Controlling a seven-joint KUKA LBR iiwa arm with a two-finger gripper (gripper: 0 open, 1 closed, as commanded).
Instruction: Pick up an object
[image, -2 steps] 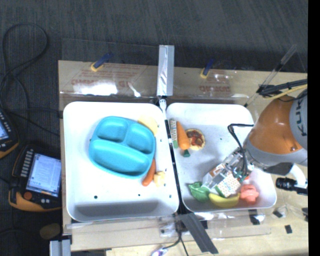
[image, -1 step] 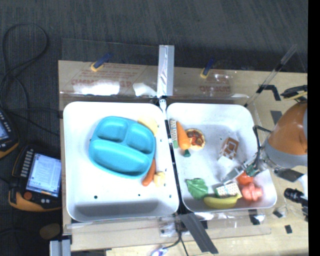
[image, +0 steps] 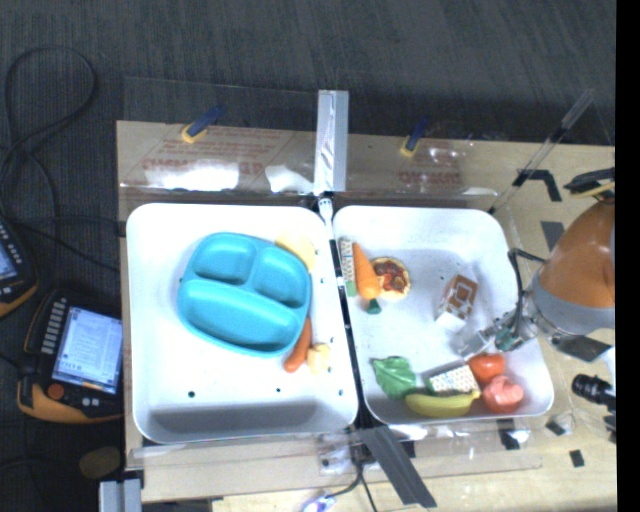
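The grey two-finger gripper (image: 487, 338) is hanging low at the right bin's (image: 420, 222) right wall, beside the red plastic tomato (image: 487, 365); its tips are blurring together, so grip cannot be told. Toy foods are crowding that bin's near edge: a yellow banana (image: 440, 404), a green leafy piece (image: 396, 375). The blue divided tray (image: 245, 291) is sitting in the left bin (image: 160, 400).

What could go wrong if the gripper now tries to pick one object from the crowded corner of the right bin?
The gripper hovers low by the right bin's right wall, so it may bump that wall. The tomato, banana and pink fruit lie packed together, so the fingers may catch two things or push one away.
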